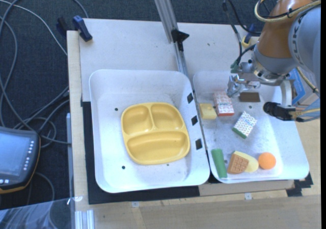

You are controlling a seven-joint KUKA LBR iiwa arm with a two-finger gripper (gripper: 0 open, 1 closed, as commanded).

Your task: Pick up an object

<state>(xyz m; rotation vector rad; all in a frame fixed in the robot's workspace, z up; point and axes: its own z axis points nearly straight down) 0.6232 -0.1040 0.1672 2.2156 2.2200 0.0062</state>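
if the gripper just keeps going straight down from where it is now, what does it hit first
Probably the small red and white box, lying just below the gripper in the right bin. Height is hard to judge from this slanted view, so it could land on bare floor beside it.

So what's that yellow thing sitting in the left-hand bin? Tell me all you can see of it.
The yellow tray is a divided plate, apparently smooth plastic, with rounded corners. It has three compartments: two smaller ones at the far side and one long one nearer the camera. It lies flat, right side up, slightly turned, around the middle of the left bin. Nothing lies in it or touches it apart from the bin floor.
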